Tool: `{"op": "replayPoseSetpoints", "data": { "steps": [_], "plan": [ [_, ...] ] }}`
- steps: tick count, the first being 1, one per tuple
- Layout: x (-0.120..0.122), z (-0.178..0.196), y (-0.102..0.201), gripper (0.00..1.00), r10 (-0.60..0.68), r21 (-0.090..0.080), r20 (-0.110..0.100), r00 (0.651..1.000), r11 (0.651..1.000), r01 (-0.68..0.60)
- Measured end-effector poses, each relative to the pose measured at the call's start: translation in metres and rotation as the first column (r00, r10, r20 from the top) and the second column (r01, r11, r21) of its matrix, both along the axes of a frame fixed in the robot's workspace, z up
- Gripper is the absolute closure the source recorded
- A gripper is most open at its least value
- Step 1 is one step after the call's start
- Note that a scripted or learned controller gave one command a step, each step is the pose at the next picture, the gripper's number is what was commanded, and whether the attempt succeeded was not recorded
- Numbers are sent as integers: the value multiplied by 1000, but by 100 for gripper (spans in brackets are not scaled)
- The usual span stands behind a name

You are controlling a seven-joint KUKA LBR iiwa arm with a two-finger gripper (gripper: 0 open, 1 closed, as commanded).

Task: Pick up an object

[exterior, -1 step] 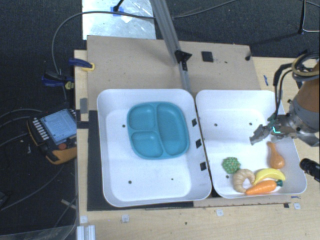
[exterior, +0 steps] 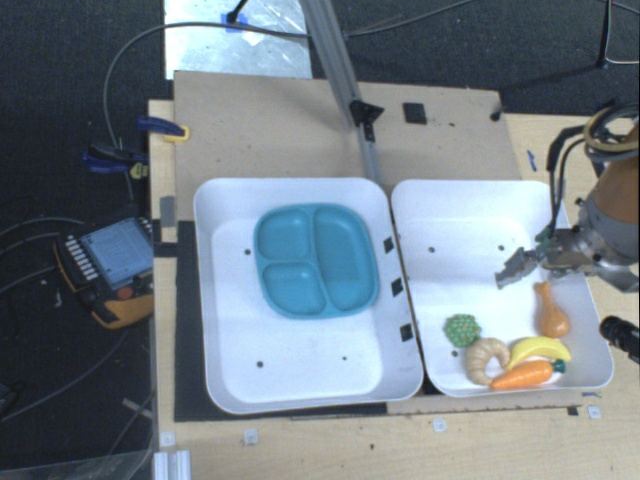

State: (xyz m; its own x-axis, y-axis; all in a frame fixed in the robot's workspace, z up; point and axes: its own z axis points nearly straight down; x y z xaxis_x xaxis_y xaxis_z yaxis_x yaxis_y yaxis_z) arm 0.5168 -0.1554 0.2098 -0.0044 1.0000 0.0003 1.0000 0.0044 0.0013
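Note:
In the right bin (exterior: 460,218) the toy food is gathered at the near right corner: a green broccoli (exterior: 461,329), a tan croissant (exterior: 486,358), a yellow banana (exterior: 540,349), an orange carrot (exterior: 522,374) and a brown drumstick (exterior: 551,313). My gripper (exterior: 510,271) hangs over the right bin's middle-right, reaching in from the right. It sits up and left of the drumstick and above the broccoli, apart from both. Nothing shows in its grasp.
A blue divided plate (exterior: 316,260) lies in the left bin (exterior: 230,368). A grey pole (exterior: 335,53) slants down to the ridge between the bins. Clamps (exterior: 150,128) and a handheld device (exterior: 110,268) lie off the bench's left side.

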Motion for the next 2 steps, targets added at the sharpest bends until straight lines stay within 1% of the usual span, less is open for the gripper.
{"op": "replayPoseSetpoints", "data": {
  "steps": [1,2],
  "plan": [
    [2,-43,-6,0,-3,-1,-2,1000,1000,3],
    [-7,-93,-3,0,-4,0,-2,1000,1000,4]
  ]
}}
